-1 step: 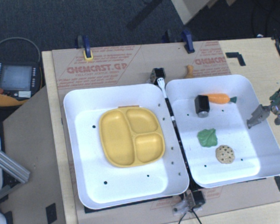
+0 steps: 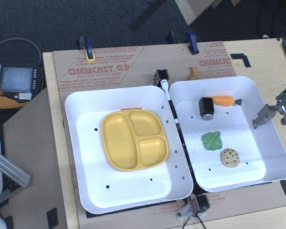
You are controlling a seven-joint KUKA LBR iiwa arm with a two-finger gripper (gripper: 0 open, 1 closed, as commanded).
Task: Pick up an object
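Approach phase, nothing picked yet. Gripper [image 2: 273,113] sits at the right rim of the right bin [image 2: 269,172], holding nothing; fingers look spread a bit.

Candidates, all in the right bin:
- black cylinder [image 2: 205,107], far side, touching the orange carrot [image 2: 223,100]
- green leaf piece [image 2: 212,140], mid-bin, flat
- cookie [image 2: 230,157], near side, flat, speckled

Yellow divided plate [image 2: 134,138] is in the left bin [image 2: 86,157].

Next move, my read: swing left over one item, drop, close. Cylinder is the tallest, so likely the easiest grab; leaf and cookie are flat and may slip.
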